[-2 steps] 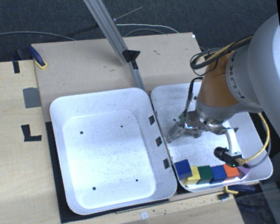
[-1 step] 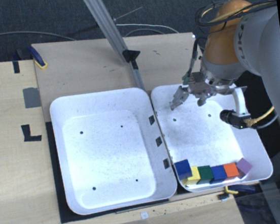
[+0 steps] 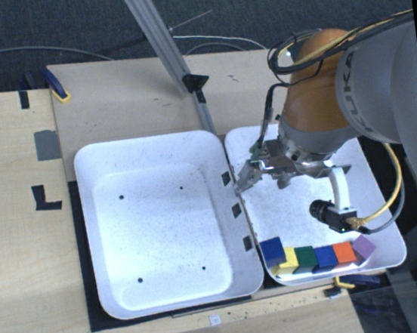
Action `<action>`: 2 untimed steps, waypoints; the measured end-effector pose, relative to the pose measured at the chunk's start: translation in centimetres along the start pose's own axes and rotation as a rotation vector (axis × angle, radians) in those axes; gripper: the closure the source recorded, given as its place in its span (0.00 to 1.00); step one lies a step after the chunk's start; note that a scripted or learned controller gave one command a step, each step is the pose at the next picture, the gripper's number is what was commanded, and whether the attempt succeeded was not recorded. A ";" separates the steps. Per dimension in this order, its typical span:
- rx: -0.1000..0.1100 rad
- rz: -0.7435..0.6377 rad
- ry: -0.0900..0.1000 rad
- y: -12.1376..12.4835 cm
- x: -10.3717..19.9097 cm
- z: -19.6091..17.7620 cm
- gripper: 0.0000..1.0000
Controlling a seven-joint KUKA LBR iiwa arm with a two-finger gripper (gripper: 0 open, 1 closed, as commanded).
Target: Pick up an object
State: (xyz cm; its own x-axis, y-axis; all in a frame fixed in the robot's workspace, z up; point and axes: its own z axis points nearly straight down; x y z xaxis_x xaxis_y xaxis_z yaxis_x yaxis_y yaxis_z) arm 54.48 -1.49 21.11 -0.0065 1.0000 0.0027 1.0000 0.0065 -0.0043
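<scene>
Two shallow white bins sit side by side on the wooden bench: the left bin [image 3: 102, 168] toward nine o'clock of the scene, and the right bin [image 3: 383, 249] toward four o'clock. Along the six o'clock wall of the right bin lies a tight row of small blocks, touching or nearly touching one another: a blue block [image 3: 271, 249] at the nine o'clock end, stacked partly on a yellow block [image 3: 286, 265], then a green block [image 3: 305, 257], a second blue block [image 3: 325, 257], an orange block [image 3: 343, 252] and a pale purple block [image 3: 363, 246] at the three o'clock end. The grey arm [image 3: 380, 78], with its orange band [image 3: 320, 98], reaches in from three o'clock and hangs over the twelve o'clock half of the right bin. Its gripper [image 3: 264, 173] points toward the divide between the bins, at about twelve o'clock from the block row and well apart from it. How wide the gripper stands cannot be told from this slant; nothing is seen in its grasp. A metal pole [image 3: 166, 49] slants across the bench from twelve o'clock.
</scene>
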 end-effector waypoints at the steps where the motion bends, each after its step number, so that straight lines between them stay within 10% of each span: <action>1: 0.004 0.001 -0.001 -4.1 4.8 2.1 0.00; 2: -0.002 0.003 -0.002 -2.1 6.8 2.0 0.00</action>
